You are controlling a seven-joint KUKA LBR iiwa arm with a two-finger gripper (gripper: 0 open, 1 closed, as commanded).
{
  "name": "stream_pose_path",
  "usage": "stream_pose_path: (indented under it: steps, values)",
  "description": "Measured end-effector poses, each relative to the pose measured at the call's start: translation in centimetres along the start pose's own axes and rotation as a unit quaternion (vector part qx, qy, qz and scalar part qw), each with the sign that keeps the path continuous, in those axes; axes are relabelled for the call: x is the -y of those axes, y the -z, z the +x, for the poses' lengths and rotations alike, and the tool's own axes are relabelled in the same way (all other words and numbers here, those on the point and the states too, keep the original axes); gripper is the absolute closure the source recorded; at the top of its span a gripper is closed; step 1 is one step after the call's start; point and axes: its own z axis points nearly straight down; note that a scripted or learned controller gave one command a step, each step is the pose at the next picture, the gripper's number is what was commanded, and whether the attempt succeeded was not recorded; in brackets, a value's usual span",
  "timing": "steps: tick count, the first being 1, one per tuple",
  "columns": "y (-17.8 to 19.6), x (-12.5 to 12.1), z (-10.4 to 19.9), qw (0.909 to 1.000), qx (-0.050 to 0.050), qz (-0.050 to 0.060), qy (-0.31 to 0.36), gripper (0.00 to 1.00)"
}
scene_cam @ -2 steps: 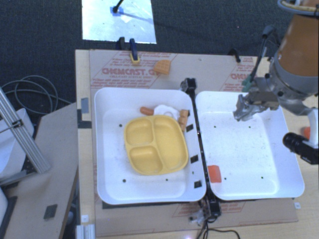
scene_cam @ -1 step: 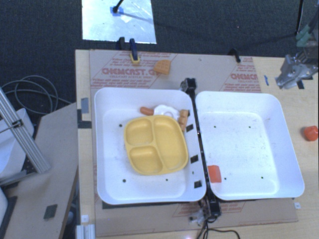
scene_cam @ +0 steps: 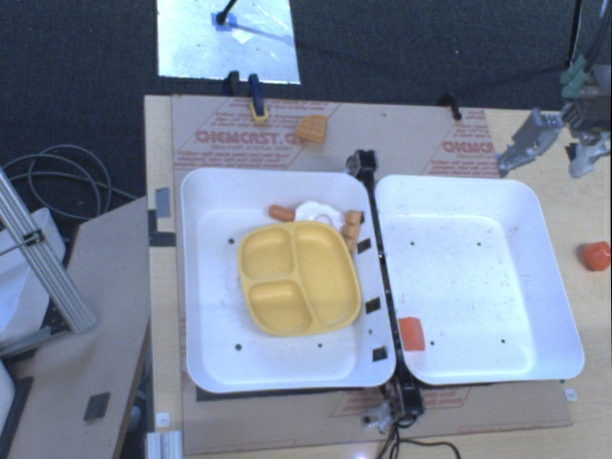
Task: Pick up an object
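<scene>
I see my gripper [scene_cam: 553,153] up beyond the far right corner of the right bin [scene_cam: 535,256], outside its rim and over the bench. Its two fingers [scene_cam: 524,147] are spread apart with nothing between them.

Taking the right bin as my landmark: an orange block [scene_cam: 411,333] lies inside it, against its left wall near the front corner. Another small orange piece [scene_cam: 596,255] sits on the bench just past the bin's right rim.

Directly left of the right bin, touching it along the shared edge, is the left bin [scene_cam: 206,285]. In it I see a yellow divided tray [scene_cam: 296,278] lying flat in the middle. Behind the tray lie an orange sausage-shaped piece [scene_cam: 282,213], a white object [scene_cam: 319,214] and a small tan piece [scene_cam: 352,226] close to the dividing edge.

Further back on the bench, beyond the left bin, rests a tan waffle-like piece [scene_cam: 311,128].
</scene>
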Motion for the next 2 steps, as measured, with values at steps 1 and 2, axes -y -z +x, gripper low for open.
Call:
stream_pose_path:
  steps: [1,2]
  values:
    - [-2.25,-0.01,5.07,1.0000,-0.001,0.001,0.003,0.00]
    - [-2.14,-0.02,4.77,1.0000,0.000,0.000,0.001,0.00]
